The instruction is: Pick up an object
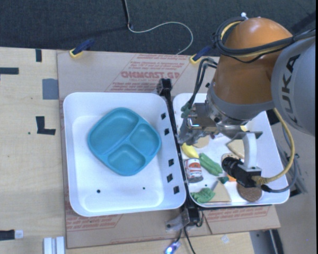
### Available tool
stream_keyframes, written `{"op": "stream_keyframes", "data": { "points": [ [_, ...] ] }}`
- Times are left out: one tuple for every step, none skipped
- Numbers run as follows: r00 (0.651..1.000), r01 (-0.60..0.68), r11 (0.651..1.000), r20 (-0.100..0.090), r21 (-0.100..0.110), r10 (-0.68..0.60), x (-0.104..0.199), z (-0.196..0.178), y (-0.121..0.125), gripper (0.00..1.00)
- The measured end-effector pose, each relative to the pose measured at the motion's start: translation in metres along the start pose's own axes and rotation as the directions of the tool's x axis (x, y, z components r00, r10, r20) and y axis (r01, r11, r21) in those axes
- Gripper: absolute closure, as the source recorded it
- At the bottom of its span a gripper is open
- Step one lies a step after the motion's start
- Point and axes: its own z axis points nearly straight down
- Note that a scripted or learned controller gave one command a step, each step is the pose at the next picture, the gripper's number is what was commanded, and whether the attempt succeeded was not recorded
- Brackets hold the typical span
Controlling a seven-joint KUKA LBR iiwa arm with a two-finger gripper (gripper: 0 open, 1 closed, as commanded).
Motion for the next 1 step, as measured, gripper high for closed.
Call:
{"op": "stream_keyframes", "data": {
  "points": [
    [1.0,0.003,1.0,-0.001,-0.005,-0.003,0.0257,-0.0629,0.0005,1.0]
  ]
}}
